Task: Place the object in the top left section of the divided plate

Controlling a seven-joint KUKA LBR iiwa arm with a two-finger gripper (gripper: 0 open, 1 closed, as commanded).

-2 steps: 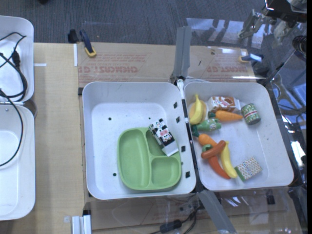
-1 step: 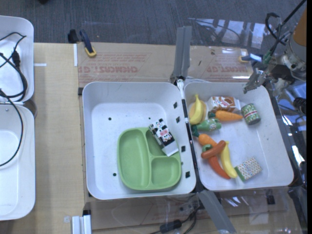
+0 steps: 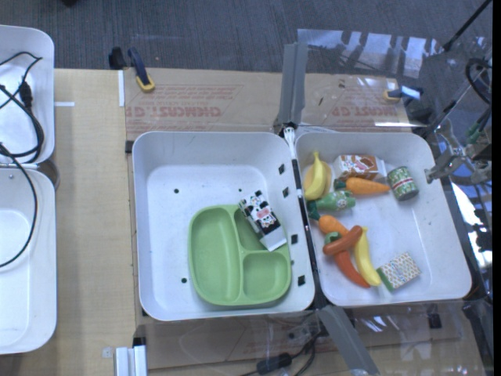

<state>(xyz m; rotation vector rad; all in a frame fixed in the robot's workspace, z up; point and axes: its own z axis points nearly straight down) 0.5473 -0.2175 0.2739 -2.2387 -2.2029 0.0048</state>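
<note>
A green divided plate (image 3: 227, 269) lies in the lower middle of the left bin (image 3: 145, 210). It has one long section on its left and two smaller ones on its right. A small white carton with black cow patches (image 3: 262, 219) lies tilted on the plate's upper right rim. Part of it hangs over the upper right section, and nothing holds it.
The right bin (image 3: 446, 233) holds several toy foods: a banana (image 3: 317, 177), a snack packet (image 3: 360, 165), a carrot (image 3: 366, 186), a green can (image 3: 403, 184), a second banana (image 3: 365, 257) and a patterned box (image 3: 399, 271). Thin metal parts and cables stand at the right edge.
</note>
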